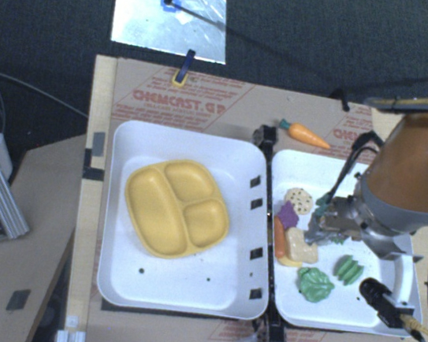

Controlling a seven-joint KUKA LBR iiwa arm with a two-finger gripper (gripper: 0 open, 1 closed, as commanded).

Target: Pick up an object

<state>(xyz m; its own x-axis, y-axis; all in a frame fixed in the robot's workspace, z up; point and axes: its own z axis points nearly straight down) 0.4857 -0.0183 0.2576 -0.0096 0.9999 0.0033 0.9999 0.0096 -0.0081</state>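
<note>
End effector [318,234] low in right bin [389,332], touching pale bread slice [300,247].

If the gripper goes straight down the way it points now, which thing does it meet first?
Probably the beige bread-like piece in the right bin: the gripper hangs right above its upper edge. Height is hard to judge from this slanted view, so it may instead land beside it, near the purple piece.

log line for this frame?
gripper: over right bin, above toast piece | grasp: unconfirmed | left bin: yellow divided plate
</note>
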